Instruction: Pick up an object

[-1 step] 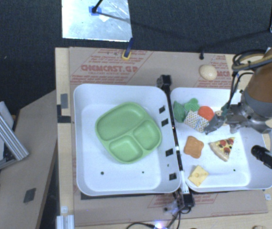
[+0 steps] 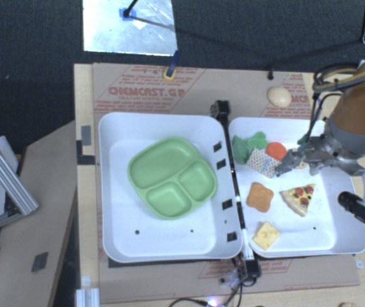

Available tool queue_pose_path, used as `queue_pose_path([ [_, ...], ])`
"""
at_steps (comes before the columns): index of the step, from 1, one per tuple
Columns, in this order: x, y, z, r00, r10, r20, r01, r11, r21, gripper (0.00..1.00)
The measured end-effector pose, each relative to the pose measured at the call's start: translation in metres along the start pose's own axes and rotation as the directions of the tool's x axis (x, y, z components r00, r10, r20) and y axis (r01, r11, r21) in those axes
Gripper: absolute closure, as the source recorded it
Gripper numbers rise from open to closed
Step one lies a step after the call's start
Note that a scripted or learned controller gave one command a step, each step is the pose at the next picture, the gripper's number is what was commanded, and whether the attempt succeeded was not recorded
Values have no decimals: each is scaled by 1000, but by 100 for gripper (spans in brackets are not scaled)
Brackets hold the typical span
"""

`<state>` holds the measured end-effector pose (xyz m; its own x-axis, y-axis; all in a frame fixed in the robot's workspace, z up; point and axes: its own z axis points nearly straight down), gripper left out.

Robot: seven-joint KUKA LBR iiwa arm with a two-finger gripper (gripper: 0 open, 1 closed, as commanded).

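Surface (image 2: 86, 190) is a tan bench on dark carpet, a brown cardboard sheet (image 2: 144, 88) spread under both bins; red print on it reads roughly "CHEMCAST GP", repeated at other angles, partly covered. At 12 o'clock off the bench, a shiny foil-like square (image 2: 131, 18) with a blue clip and a thin black rod. At 9 o'clock, a metal rail frame (image 2: 3, 171). A yellow-blue clip (image 2: 171, 69) sits at the cardboard's far edge, and a beige egg-shaped object (image 2: 279, 96) lies on the cardboard beyond the right bin. Left bin (image 2: 118, 235) carries a green three-compartment plate (image 2: 171, 176), roughly central. Right bin (image 2: 342, 235) has the pickable items: green leafy toy (image 2: 246, 144) and red tomato-like piece (image 2: 275, 150) at its 11 o'clock, a patterned speckled block (image 2: 262, 162) just beside them, an orange cookie-like piece (image 2: 260, 197) at centre, pizza slice (image 2: 299, 198) at 3 o'clock of it, yellow cheese cube (image 2: 266, 235) at 6 o'clock. Arm (image 2: 362, 107) comes in from 3 o'clock; tool (image 2: 289, 164) sits low at the patterned block's right edge, just below the tomato. Fingers are dark and blurred against the objects, so I cannot tell the opening or whether anything is gripped. Black clips (image 2: 224, 165) line the divider between the bins.
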<state>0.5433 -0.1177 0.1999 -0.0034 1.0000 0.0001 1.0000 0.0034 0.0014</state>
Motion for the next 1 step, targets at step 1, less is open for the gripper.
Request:
queue_pose_path([
  [1, -5, -7, 59, 1000, 2, -1, -2, 1000, 5, 0],
])
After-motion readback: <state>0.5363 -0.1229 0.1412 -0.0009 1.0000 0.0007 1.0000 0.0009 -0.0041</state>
